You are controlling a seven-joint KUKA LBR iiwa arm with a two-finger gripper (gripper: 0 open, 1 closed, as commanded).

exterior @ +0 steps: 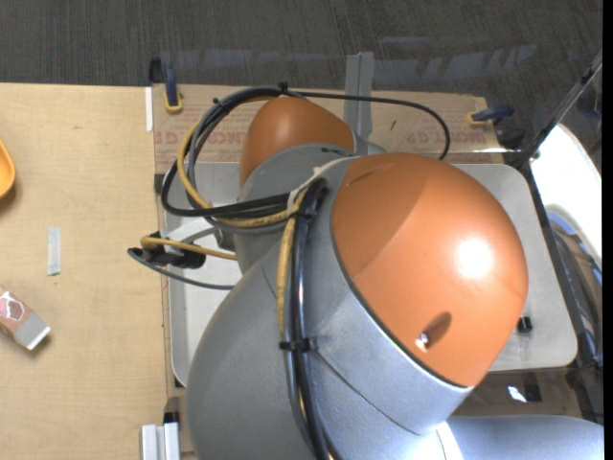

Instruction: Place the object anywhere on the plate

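Arm (pixel 316 353): grey body w/ glossy orange domed caps, big one (pixel 431 266) w/ white glare spot, smaller orange one (pixel 287 132) behind. Cables (pixel 220 214) along arm: black + mustard-yellow, bundled w/ black ties. Bin (pixel 551 257): white/pale grey, slightly shadowed. Bench top (pixel 77 180): light tan wood-look, plain. Cardboard (pixel 421 127) behind bins: brown w/ faint reddish print. Clamps (pixel 490 116) at back edge: blue w/ orange tips. Floor (pixel 287 17): dark grey, fine ribbed texture. At left: orange rounded item (pixel 4 171) at edge; small pale grey strip (pixel 54 251); wrapped piece (pixel 21 319) w/ white + reddish-brown pattern.
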